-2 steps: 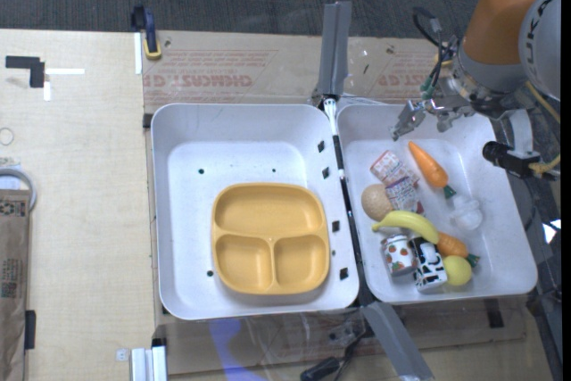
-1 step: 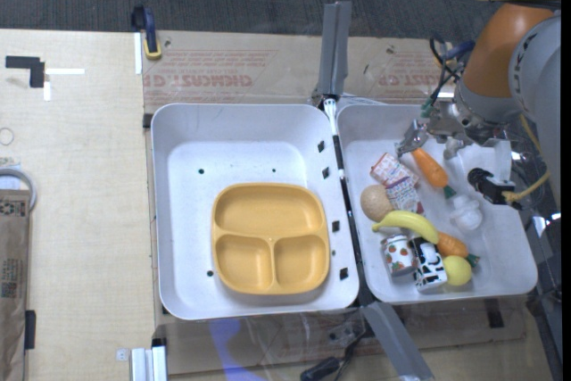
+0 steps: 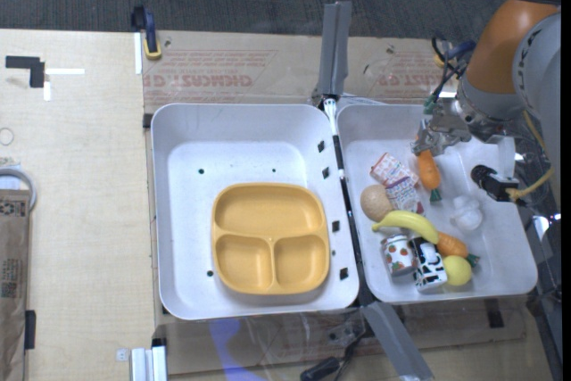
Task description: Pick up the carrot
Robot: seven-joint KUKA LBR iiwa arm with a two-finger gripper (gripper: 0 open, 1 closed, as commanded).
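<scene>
A small orange carrot is in the right bin, near its upper middle. Its top end sits between the fingertips of my gripper, which comes down from the right and is shut on it. The carrot hangs below the fingers, beside a red-and-white packet. A second orange carrot-like piece with a green end lies lower in the same bin, next to the banana.
The right bin also holds a tan round item, a small patterned can, a black-and-white carton, a lemon and a white crumpled object. The left bin holds a yellow divided plate.
</scene>
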